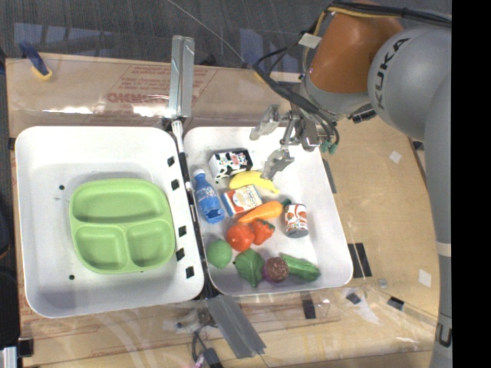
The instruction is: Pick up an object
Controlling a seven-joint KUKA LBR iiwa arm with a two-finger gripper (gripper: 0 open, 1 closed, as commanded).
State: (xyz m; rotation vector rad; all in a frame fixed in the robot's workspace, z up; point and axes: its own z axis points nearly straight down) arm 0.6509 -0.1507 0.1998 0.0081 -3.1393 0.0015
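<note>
The end effector (281,146) hangs over the upper part of the right bin (335,205), near the centre of the frame, below the arm's orange band and grey body, which fill the upper right. Its fingers (276,162) stand apart with nothing between them, one angling down toward the banana (253,180), its tip just above or perhaps touching the fruit; the slant of the view does not settle which. That posture suggests a descent toward the pile, with no grasp made.

The candidates for picking all sit crowded in the right bin's left half: a black-and-white carton (231,162) at the top, the banana just below it, a blue bottle (205,198) lying along the left wall, a small red-and-white box (244,199), a carrot (259,210), a red pepper (242,236), a printed can (295,220) a little apart to the right, and green vegetables (249,267) near the bottom wall. Packed this tightly, neighbours will likely be nudged by any closing fingers.

The left bin (38,205) holds a green divided tray (121,225), lying flat at its centre.
</note>
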